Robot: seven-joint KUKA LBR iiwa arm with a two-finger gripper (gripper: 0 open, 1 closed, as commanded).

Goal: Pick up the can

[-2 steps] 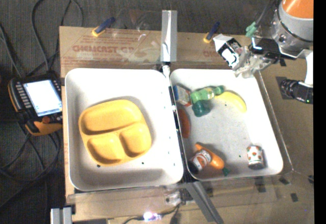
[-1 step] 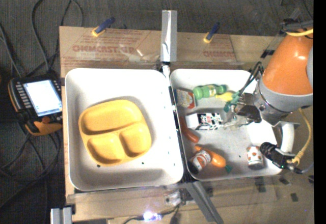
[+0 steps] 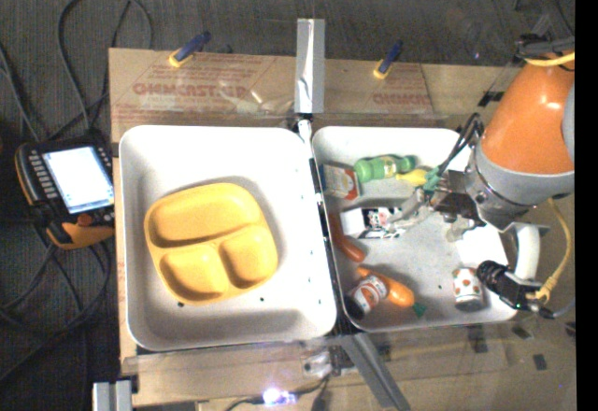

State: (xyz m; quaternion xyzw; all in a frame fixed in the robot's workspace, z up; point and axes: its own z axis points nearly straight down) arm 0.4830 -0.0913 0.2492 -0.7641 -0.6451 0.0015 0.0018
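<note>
A red and white can [image 3: 366,293] lies on its side near the front wall of the right bin [image 3: 425,255], touching an orange carrot [image 3: 400,293]. My gripper [image 3: 411,213] reaches in from the right and hangs over the bin's middle, well behind the can and slightly to its right. Just left of the gripper's tip sits a small black and white object [image 3: 377,219]. The view is too coarse to show whether anything is between the jaws.
A green bottle [image 3: 383,166] lies at the back of the right bin, and a reddish sausage-like piece [image 3: 350,248] rests by its left wall. A small white cup with red marks [image 3: 467,288] stands front right. The left bin [image 3: 135,213] holds a yellow divided tray [image 3: 213,239].
</note>
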